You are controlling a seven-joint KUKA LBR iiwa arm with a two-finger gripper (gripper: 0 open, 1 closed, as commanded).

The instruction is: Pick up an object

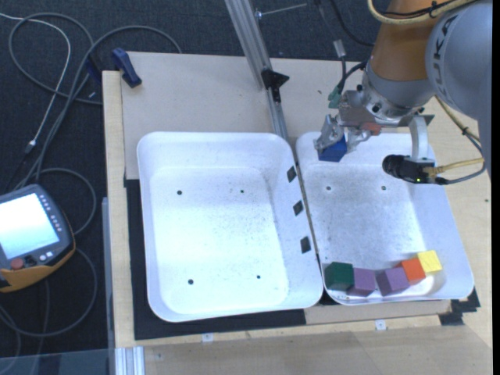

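Tool [341, 137] pinches the blue block [332, 150] by its flat sides (looks light, rigid, probably a bit slick).

The grey arm with its orange band [437, 37] runs off the top and right edges — its two-finger gripper [337, 135] half hides a small blue block [333, 151].

- We find no legible text, label, brand, number or sign anywhere in the camera view.
- The handheld pendant [31, 237] at the left edge has a lit screen, but its content is washed out to pale blankness and we cannot read it.
- Small dark marks along the divide between the two bins [300, 208] carry no characters we can make out.
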